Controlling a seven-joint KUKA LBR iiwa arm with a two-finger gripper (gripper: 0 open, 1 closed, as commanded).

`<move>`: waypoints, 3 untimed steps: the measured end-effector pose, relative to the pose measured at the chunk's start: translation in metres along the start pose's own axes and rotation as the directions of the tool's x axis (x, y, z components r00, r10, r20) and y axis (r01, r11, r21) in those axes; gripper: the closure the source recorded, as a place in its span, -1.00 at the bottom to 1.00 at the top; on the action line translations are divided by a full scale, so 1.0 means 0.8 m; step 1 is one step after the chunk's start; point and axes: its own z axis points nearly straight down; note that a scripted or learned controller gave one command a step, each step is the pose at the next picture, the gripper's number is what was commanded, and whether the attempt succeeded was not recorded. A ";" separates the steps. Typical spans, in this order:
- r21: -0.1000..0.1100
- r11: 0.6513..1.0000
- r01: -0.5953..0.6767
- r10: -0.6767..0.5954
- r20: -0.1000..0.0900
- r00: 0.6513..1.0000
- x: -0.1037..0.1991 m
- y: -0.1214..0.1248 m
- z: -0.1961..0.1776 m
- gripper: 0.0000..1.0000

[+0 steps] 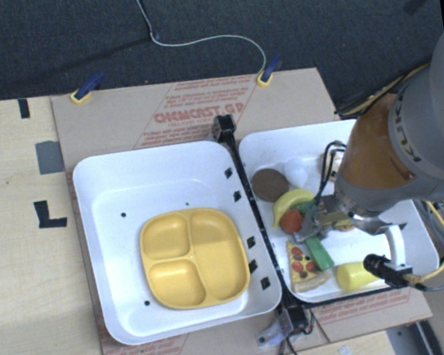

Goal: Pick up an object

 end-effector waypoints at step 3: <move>-0.003 1.000 0.001 -0.001 -0.001 1.000 0.002 -0.005 -0.165 1.00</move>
